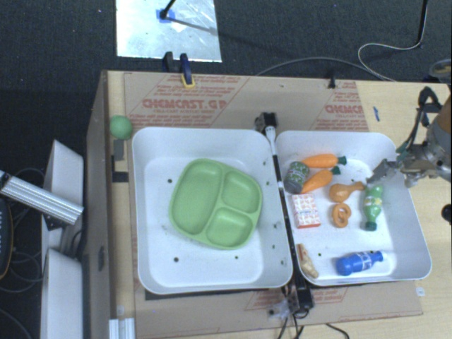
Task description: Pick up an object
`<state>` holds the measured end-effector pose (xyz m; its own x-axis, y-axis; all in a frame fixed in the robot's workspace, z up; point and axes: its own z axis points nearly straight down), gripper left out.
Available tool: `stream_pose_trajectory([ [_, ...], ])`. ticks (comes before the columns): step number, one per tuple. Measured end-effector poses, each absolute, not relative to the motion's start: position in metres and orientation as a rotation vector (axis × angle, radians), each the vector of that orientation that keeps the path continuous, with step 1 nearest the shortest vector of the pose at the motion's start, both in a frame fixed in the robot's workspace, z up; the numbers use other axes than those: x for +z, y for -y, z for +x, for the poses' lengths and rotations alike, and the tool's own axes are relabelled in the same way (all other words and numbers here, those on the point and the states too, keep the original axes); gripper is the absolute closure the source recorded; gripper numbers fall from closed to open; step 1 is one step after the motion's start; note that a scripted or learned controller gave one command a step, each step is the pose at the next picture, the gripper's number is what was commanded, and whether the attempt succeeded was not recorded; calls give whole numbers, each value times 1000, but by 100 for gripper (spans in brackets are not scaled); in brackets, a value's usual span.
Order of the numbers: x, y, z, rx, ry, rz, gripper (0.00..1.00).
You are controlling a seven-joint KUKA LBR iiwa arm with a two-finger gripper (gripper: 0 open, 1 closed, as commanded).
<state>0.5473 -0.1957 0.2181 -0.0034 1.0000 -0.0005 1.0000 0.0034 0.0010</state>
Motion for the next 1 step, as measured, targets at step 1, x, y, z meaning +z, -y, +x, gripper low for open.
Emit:
stream_pose_trajectory([
  [1,84,162,580,2,-2225,2216,0],
])
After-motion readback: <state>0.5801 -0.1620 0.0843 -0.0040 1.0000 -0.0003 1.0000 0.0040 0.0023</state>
